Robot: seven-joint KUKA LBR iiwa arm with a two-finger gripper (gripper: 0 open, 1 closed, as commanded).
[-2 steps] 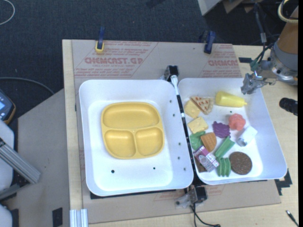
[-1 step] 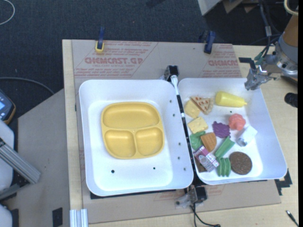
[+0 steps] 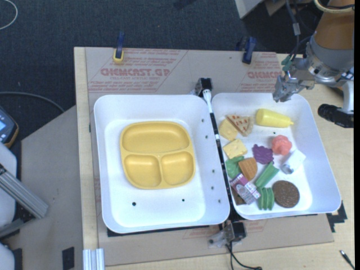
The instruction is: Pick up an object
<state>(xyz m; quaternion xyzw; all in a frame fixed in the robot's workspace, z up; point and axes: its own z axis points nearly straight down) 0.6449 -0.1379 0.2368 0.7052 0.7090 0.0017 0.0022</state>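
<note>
Gripper hovers just above-right of yellow corn, apart.

Grey arm reaches from the right, claw seemingly angled downward.

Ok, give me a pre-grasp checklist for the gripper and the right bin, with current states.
1. Gripper over the right bin: ok, above its far rim.
2. Gripper lined up over an object: not ok; the yellow corn-like piece lies nearer the camera.
3. Finger state: cannot tell.
4. Object held: not ok, nothing seen between fingers.
5. Targets separable: not ok near the green pods, crowded; pink piece freer.
</note>
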